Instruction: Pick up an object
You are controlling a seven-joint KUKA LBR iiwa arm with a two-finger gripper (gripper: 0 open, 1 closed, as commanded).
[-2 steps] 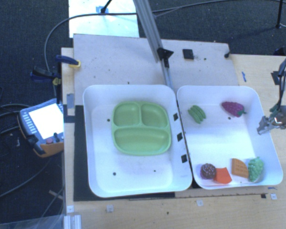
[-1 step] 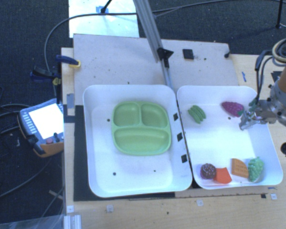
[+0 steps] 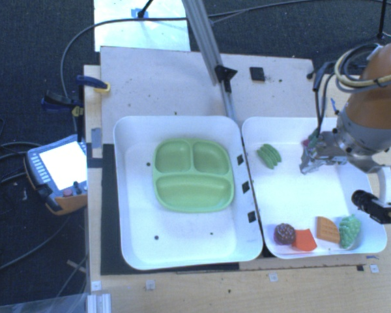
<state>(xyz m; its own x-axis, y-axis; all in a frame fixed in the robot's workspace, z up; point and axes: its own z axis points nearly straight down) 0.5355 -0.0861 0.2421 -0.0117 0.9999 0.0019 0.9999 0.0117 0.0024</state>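
My end effector (image 3: 311, 158) hangs over the right bin (image 3: 293, 194) gripping nothing I can see, so no pickup yet; the green bean pod (image 3: 269, 155) lies just beside it.

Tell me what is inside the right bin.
The right bin holds a green pod-like piece, and along its near edge a dark round item, orange piece, tan piece and green leafy piece. The gripper covers part of the floor.

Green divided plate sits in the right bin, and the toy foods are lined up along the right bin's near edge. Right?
Not quite. The camera view shows the green divided plate in the left bin, not the right bin. The toy foods do lie along the right bin's near edge.
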